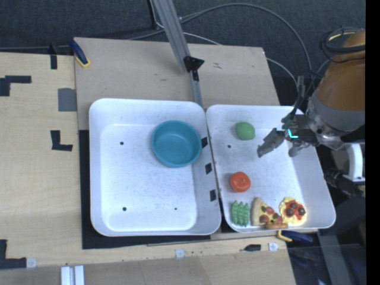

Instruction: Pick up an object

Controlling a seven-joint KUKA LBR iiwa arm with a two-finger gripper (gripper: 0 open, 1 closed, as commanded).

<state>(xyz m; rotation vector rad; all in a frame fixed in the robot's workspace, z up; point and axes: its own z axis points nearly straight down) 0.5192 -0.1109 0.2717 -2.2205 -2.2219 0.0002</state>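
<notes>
A: Gripper (282, 145) state?
B: Fingers spread, nothing between them, over right bin (309, 177).
A: Objects?
B: Green ball (244, 130) at its 10 o'clock, tomato (240, 182) at 7.

we see a bowl (176, 143) in the left bin (107, 177), a ball (244, 130) far in the right bin (312, 183), toy foods (267, 211) along its near edge

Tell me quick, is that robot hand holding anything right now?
Hand: open, holding nothing, over the right bin beside the green ball.
</notes>
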